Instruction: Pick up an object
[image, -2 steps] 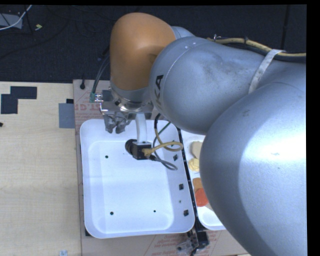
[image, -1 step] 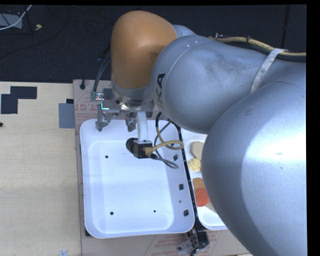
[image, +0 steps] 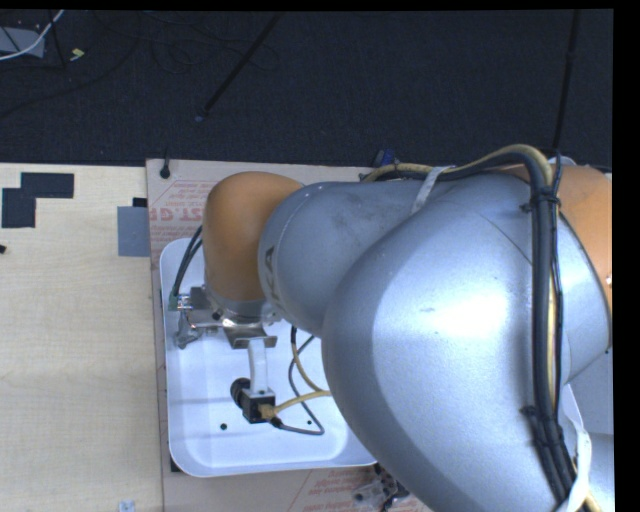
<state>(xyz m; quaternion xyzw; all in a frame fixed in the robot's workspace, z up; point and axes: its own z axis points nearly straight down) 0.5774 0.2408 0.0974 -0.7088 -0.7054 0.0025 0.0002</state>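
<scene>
Over the white bin (image: 205, 450), close to its left wall, the gripper (image: 188, 325) hangs low. Jaws clenched or released? Can't tell — a dark speck (image: 222, 427), too small to name, lies on the bin's floor.

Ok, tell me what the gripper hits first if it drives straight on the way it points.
Probably the white floor of the bin: the gripper points down into it. The wrist hides the spot beneath, so depth is unclear.

Glossy grey arm (image: 450, 330) w/ orange band (image: 235, 235), black cables (image: 545, 300).
</scene>
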